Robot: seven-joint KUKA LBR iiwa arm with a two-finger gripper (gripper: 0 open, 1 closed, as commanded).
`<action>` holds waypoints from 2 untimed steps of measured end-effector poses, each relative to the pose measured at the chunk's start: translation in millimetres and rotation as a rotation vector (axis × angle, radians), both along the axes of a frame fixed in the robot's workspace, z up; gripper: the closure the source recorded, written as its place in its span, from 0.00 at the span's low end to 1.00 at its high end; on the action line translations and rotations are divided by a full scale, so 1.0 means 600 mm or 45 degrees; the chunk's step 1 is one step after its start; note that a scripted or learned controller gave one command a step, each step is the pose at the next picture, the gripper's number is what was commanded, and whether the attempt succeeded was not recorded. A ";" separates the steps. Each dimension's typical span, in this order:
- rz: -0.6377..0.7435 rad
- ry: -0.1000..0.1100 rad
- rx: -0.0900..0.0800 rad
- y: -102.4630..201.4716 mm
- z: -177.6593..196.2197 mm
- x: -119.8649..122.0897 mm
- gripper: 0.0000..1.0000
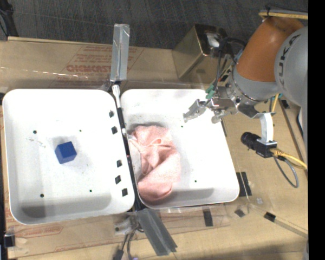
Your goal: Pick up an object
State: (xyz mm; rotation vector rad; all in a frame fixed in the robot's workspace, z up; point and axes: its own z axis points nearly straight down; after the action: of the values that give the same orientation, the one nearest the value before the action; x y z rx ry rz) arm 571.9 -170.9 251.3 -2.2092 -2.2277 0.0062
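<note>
Gripper (197,110) hovers above the right bin (216,161), holding nothing; its opening can't be told.

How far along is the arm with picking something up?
Nothing looks picked yet. The pink cloth lies crumpled in the right bin, against its left wall, and the blue cube sits in the left bin. The gripper hangs over the right bin's upper part, apart from the cloth. Reaching, grasping and lifting remain.

A pink cloth (156,161) lies in the right bin (216,161); a blue cube (66,151) sits in the left bin (21,118); the gripper (195,111) hovers over the right bin.
</note>
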 end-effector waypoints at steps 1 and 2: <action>0.090 0.001 0.001 0.063 -0.246 -0.015 0.00; 0.113 -0.006 -0.001 0.103 -0.265 0.007 0.00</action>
State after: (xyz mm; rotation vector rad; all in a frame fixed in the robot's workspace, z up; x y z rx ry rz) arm 576.3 -109.4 92.5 -2.1110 -2.3270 0.0019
